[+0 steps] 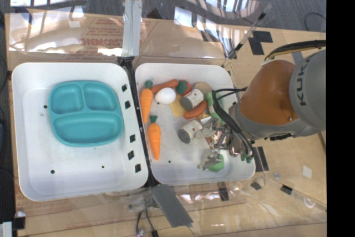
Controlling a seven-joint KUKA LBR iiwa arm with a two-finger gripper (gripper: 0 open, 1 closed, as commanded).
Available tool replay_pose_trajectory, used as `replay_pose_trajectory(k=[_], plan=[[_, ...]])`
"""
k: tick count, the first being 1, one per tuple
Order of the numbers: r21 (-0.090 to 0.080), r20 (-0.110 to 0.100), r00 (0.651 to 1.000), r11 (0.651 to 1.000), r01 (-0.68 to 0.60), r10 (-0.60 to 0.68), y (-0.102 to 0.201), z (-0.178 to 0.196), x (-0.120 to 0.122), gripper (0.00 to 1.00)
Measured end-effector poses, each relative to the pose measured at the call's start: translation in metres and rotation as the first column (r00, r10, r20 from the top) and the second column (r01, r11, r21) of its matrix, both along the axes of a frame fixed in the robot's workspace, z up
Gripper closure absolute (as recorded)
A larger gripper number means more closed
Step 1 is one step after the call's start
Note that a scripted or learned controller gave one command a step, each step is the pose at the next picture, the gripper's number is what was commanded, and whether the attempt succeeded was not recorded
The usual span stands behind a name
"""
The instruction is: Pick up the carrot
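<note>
Three carrots lie in the right bin (166, 175). One orange carrot (146, 105) rests along the bin's left wall, and a second carrot (154, 141) lies just below it. A darker, reddish carrot (165, 86) sits at the top of the pile. My gripper (215, 144) hangs low over the right part of this bin, to the right of the carrots and apart from them. It is above a green item (217, 164), and wires and metal parts blur its tip.
A white egg (165, 96), two small cans (192, 100) (189, 131), a sausage (195, 112) and a yellow piece (177, 109) crowd the right bin's middle. The left bin (33, 164) holds a teal divided plate (85, 112). The arm's orange band (266, 100) overhangs the right bin's edge.
</note>
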State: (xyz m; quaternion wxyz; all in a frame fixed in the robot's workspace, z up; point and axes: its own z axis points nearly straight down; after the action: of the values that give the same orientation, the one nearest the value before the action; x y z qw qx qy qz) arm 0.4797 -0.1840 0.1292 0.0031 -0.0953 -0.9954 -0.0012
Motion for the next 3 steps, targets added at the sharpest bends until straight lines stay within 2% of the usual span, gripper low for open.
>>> replay_pose_trajectory(k=[1, 2, 3], plan=[[-0.002, 0.004, 1.000, 1.000, -0.009, 0.009, 0.001, 0.012, 0.003, 1.00], [-0.006, 0.011, 0.988, 0.988, -0.155, 0.155, -0.027, 0.081, -0.001, 1.00], [-0.010, 0.016, 0.975, 0.975, -0.222, 0.222, -0.027, 0.179, 0.023, 1.00]])
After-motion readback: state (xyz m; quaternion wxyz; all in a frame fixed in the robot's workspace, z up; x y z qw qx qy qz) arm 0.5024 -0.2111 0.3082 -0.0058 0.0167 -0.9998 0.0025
